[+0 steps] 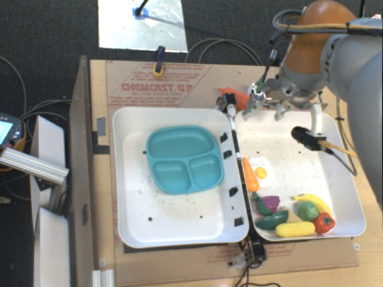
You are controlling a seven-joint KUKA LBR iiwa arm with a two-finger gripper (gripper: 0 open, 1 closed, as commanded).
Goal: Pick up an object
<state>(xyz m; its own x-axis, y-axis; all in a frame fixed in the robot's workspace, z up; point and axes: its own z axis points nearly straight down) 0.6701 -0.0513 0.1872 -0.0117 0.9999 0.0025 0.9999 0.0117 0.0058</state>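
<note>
Toy food lies clustered in the right bin [353, 205], along its left wall and near edge: a carrot [249, 173] against the divider, a fried egg [261, 172] just beside it, then an eggplant [268, 204], a cucumber [272, 220], a corn cob [294, 229], a green pepper [307, 210], a banana [316, 201] and a tomato [324, 222] packed toward the near right corner. A teal tray [182, 159] with three compartments rests in the middle of the left bin [134, 178]. The gripper [270, 98] hangs over the far edge of the right bin, well apart from the food; whether it is open or closed cannot be told. Both bins sit side by side on a cardboard sheet [173, 82] on the bench.
</note>
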